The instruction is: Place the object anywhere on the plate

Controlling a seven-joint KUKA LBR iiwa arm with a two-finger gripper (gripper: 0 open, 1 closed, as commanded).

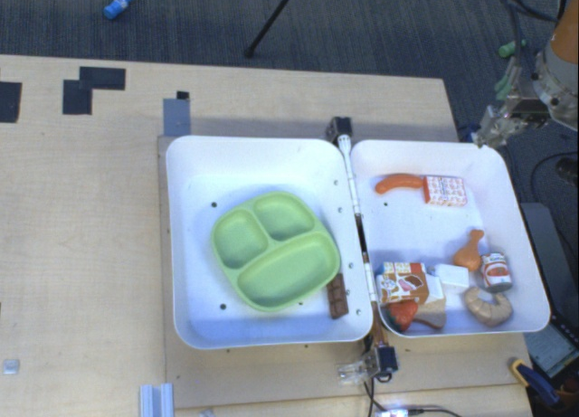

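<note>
The green plate (276,252) is looking like smooth, slightly glossy plastic — so are the two white bins (194,225). The counter (81,225) is showing pale matt wood grain, and the floor (271,8) beyond is appearing as dark, rough carpet.

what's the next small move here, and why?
Probably swing the gripper in over the right bin and line up above one item, say the orange hot dog, which lies apart from the rest. The gripper sits outside the bin's far corner, and the green plate holds nothing.
</note>
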